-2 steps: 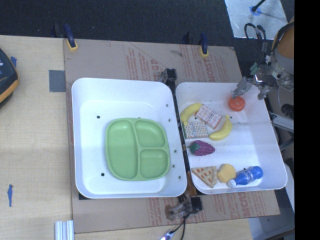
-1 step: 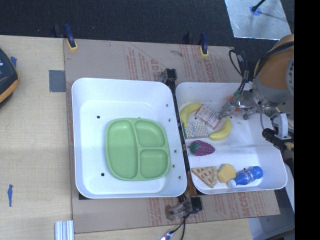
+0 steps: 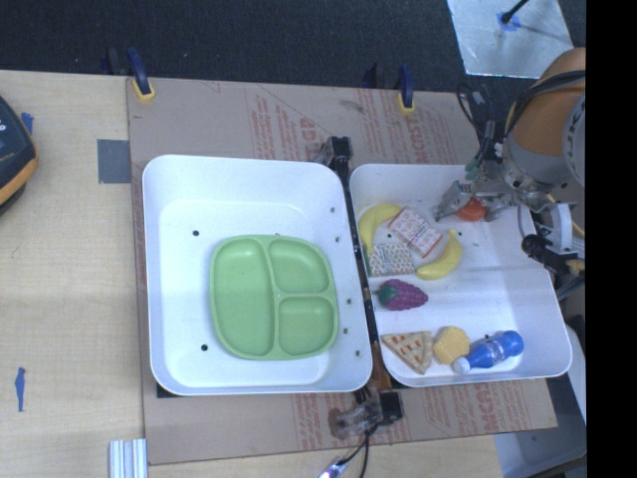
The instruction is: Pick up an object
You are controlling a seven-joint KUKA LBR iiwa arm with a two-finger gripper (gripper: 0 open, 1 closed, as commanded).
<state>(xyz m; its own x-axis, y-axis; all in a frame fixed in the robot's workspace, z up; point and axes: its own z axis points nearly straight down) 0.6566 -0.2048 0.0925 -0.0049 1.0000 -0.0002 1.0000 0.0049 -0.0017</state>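
Note:
My gripper hangs low over the back of the right bin, reaching in from the right. A small red-orange thing lies right at its tip, partly hidden by it; I cannot tell whether it is gripped. Further left in the same bin are a yellow banana, a second curved yellow piece, a pink-and-white packet and a patterned card. Nearer the front lie a purple berry, a toast wedge, a yellow lump and a blue bottle.
The left bin holds a green divided plate. Clamps stand at the cardboard's back edge and between the bins. A black and orange device sits at the far left of the bench.

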